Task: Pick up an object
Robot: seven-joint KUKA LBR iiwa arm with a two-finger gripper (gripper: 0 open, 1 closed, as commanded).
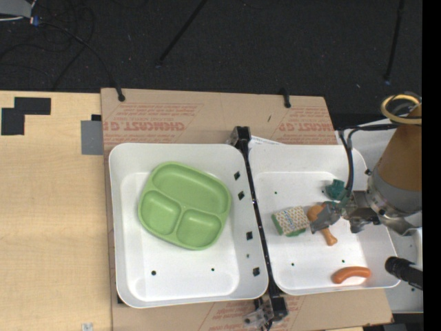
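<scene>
Sponge [290, 221] lies mid right bin [303, 164], at nine o'clock from the gripper [329, 216] (open or closed, I cannot tell); probably light and squashy, best pinched across its short sides.

Lying in the right bin [296, 164]: patterned green sponge block [290, 221] near centre, small orange carrot-like piece [322, 223] just at its 3 o'clock, orange sausage-shaped piece [351, 275] flat toward 5 o'clock, teal bit [335, 189] toward 2 o'clock.

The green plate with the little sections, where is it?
The green plate lies in the left bin, toward its upper middle, across the divider from the sponge in the right bin.
</scene>
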